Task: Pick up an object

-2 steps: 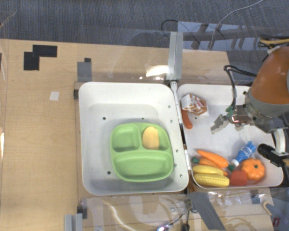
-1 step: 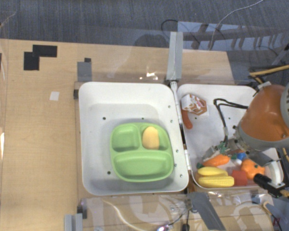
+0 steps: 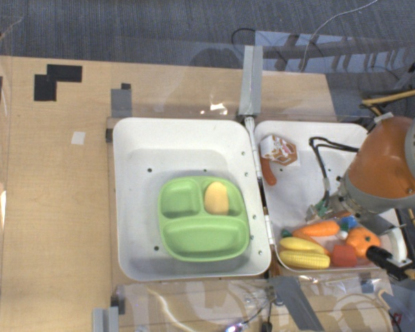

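The right bin [image 3: 297, 185] holds a pile of toy food along its front edge. An orange carrot [image 3: 319, 229] lies above a yellow banana [image 3: 299, 245] and a corn cob [image 3: 306, 259]. To their right sit a round orange fruit [image 3: 362, 240], a red block [image 3: 344, 256] and a small blue piece [image 3: 346, 223]. At the bin's back left lie a crumpled snack packet [image 3: 279, 150] and a red stick [image 3: 268, 172]. My gripper [image 3: 329, 205] hangs just above the carrot's right end, below the orange-banded wrist [image 3: 384, 164].
In the left bin [image 3: 135, 185] a green divided plate [image 3: 204, 235] carries a yellow lemon-like fruit [image 3: 216, 198] in its upper right compartment. A black cable [image 3: 321, 159] loops over the right bin beside the arm. A metal divider [image 3: 250, 81] runs between the bins at the back.
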Robot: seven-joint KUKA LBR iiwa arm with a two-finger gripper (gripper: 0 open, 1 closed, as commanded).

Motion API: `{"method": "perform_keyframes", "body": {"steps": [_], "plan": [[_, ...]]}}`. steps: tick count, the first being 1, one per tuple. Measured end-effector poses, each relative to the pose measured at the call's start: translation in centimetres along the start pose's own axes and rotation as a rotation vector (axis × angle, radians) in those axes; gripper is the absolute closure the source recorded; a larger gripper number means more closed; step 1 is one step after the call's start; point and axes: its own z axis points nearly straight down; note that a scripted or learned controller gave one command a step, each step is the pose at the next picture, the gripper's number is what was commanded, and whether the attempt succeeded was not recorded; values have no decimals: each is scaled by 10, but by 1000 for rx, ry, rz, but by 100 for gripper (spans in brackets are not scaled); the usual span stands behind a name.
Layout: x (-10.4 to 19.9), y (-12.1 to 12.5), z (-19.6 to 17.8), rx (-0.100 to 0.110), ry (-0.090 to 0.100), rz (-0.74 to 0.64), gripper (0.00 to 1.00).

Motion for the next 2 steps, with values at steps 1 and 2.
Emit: {"method": "perform_keyframes", "body": {"steps": [1,2], "plan": [[28,32,-82,19,2,243,100],[28,32,-82,19,2,243,0]]}}
